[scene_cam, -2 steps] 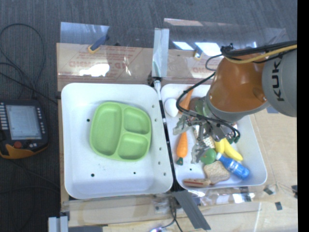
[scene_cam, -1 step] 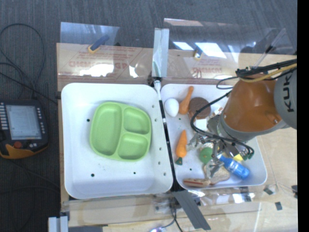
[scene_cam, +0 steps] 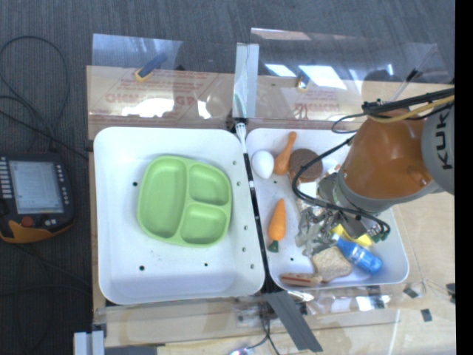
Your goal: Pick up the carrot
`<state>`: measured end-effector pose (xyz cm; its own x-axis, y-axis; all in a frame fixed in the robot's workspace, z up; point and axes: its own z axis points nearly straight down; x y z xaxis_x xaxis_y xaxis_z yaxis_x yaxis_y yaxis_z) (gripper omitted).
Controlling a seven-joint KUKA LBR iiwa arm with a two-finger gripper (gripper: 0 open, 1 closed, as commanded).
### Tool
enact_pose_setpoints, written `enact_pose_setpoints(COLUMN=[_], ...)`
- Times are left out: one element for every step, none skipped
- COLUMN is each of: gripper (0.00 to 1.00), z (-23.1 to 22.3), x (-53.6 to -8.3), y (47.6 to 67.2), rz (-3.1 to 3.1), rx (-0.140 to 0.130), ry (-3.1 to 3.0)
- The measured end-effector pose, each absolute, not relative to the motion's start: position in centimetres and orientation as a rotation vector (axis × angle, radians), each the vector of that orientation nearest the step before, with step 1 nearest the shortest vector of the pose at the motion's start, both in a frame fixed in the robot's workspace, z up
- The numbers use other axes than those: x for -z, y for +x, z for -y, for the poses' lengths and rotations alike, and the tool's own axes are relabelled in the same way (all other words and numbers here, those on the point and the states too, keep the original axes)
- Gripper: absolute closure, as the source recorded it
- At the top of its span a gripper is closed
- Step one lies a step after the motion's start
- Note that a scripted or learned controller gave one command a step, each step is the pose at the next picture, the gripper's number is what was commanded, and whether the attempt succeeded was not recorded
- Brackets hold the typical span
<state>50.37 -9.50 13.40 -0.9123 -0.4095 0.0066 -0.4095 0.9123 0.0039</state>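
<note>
Large white letters "KU" stand on the grey arm (scene_cam: 443,150) at the three o'clock edge, cut off by the frame; faint reddish printing runs across the clear panels (scene_cam: 159,98) at twelve o'clock behind the bins, too blurred to read; the handheld control pendant (scene_cam: 33,194) at nine o'clock has a lit screen, its contents illegible.

Grey arm (scene_cam: 436,146) entering from the right, orange-banded wrist bent down, claw (scene_cam: 319,224) pointing downward
</note>
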Motion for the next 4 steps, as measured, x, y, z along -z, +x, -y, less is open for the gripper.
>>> enact_pose_setpoints(gripper=[1.0,0.0,0.0,0.0], z=[14.6,14.4,13.8,7.2], x=[-30.1,-29.8,-10.0,-18.2], y=[56.0,55.9,52.5,50.3], rz=[3.046,3.039,3.06,2.985], rx=[-0.002,0.007,0.003,0.005], ry=[0.794,0.795,0.714,0.981])
